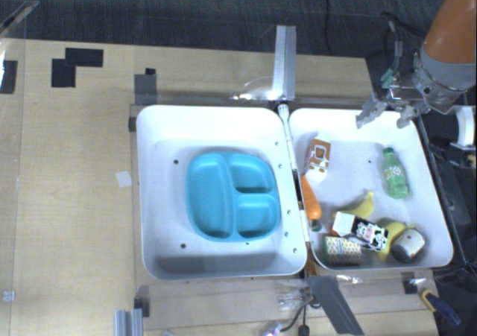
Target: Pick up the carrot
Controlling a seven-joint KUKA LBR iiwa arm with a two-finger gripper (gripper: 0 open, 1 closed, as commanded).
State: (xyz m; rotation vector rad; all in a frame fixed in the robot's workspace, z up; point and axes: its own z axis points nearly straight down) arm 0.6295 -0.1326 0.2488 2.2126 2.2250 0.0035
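The orange carrot (pixel 310 200) lies along the left wall of the right bin (pixel 350 137), pointing toward the front. My gripper (pixel 387 115) hangs over the bin's far right corner, well away from the carrot, with its two fingers (pixel 368 114) spread open and nothing between them.
The left bin (pixel 160 178) holds a blue divided plate (pixel 232 194). In the right bin lie a brown-and-white carton (pixel 318 159), a green bottle (pixel 394 173), a banana (pixel 367 205), a white block (pixel 344 223), a patterned box (pixel 370 235), a striped packet (pixel 343 250) and a grey ball (pixel 409 245).
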